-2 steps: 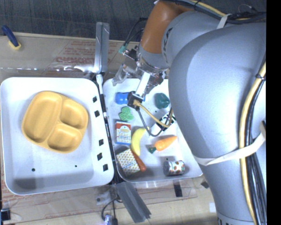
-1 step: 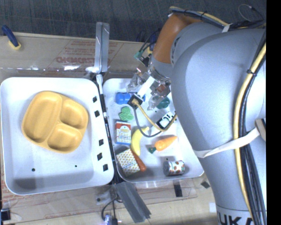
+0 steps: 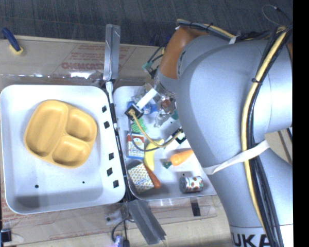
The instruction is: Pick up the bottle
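Much of the right bin (image 3: 124,153) is hidden by the arm (image 3: 232,112). The pincer (image 3: 162,109) (its state cannot be told) hangs there; the bottle cannot be picked out among clutter.

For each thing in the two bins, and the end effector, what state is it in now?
yellow tray: lying flat in the left bin, compartments facing up.
carrot: lying on its side in the right bin.
small can: lying on its side near the front of the right bin.
patterned packet: lying flat.
end effector: low over the right bin, nothing seen held.
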`<move>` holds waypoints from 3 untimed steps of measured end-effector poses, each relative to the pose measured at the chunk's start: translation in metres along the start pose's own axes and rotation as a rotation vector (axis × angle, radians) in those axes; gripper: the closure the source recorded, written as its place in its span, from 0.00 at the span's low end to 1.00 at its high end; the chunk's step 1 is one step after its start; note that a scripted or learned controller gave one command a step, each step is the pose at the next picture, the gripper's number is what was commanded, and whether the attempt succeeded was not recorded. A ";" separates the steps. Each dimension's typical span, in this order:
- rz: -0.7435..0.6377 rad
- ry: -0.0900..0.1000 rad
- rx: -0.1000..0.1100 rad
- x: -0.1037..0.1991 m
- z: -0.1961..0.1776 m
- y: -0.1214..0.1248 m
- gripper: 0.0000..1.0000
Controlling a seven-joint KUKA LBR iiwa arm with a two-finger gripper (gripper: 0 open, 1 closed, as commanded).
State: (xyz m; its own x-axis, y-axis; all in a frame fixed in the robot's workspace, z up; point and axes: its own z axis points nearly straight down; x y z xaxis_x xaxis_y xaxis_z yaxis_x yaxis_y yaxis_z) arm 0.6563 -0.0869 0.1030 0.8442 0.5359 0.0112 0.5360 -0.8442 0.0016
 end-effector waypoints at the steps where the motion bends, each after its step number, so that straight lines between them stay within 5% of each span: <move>1: 0.001 0.000 0.000 0.000 0.000 0.000 0.00; 2: 0.357 -0.017 0.007 -0.029 0.012 0.001 0.00; 3: 0.349 -0.023 0.014 -0.028 0.003 -0.001 1.00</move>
State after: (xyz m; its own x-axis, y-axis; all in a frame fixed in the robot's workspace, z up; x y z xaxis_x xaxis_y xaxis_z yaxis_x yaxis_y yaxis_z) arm 0.6315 -0.1009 0.0993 0.9766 0.2147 -0.0138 0.2146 -0.9766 -0.0117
